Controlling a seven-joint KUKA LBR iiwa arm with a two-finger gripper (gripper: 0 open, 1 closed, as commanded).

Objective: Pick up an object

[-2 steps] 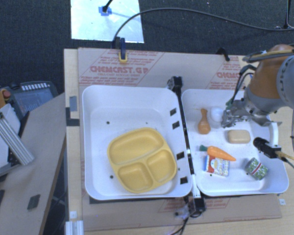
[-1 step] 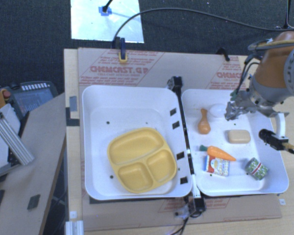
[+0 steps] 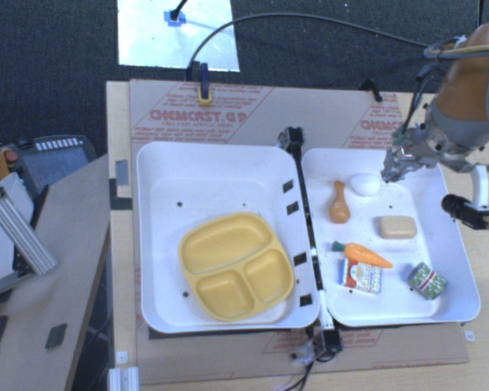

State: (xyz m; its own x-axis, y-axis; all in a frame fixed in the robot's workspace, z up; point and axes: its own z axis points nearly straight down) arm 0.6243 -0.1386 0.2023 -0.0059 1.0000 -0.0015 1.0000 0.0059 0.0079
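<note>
The right bin holds several small items: a white egg-shaped object, a tan spoon-like piece, a beige block, an orange carrot, a small red and white carton and a green patterned can. My gripper hangs over the far part of the right bin, just right of the white egg-shaped object. Nothing shows between its fingers, and their spread is too small to make out.
The left bin holds a yellow divided tray. A black clamped divider runs between the bins. A cable arcs over the bench's back. A grey device and an aluminium rail stand at the left.
</note>
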